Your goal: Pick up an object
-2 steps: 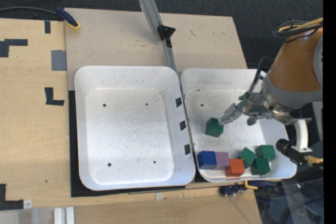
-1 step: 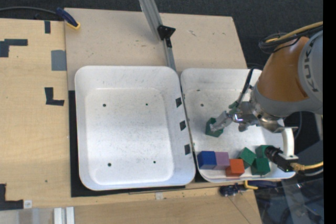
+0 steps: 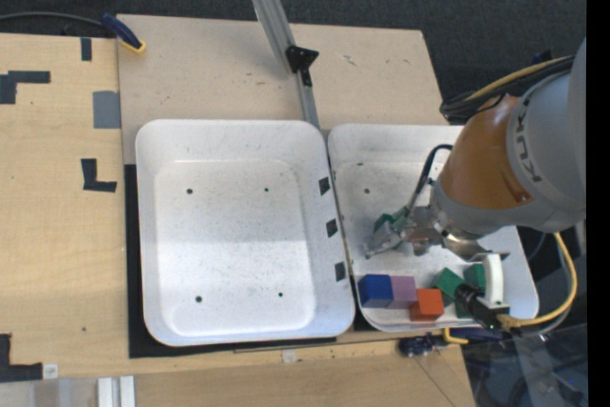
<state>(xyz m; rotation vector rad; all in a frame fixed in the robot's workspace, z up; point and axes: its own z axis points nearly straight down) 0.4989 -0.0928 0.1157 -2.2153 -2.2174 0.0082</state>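
From the overhead camera, the grey arm with the orange band point(image 3: 496, 172) is seen reaching in from the right, low over the right-hand shallow white bin point(image 3: 381, 148). The two-finger gripper point(image 3: 389, 235) is pointed left and down toward the bin floor, near the middle of that bin. The candidates are clustered along the bin's near edge: a blue cube point(image 3: 376, 289), a pale purple block point(image 3: 404, 290) touching it, an orange-red cube point(image 3: 428, 302) just beside that, and a green block point(image 3: 450, 280) further right, partly tucked under the wrist. The left-hand white bin point(image 3: 152, 205) sits alongside on the counter point(image 3: 219, 62). For a clean pick, one block would best be singled out, probably the blue cube at the open end of the row, with the approach made straight down so the neighbours are not nudged. As for the fingers point(image 3: 381, 226): dark and small here, so whether they are spread or closed cannot be told, and nothing can be made out between them
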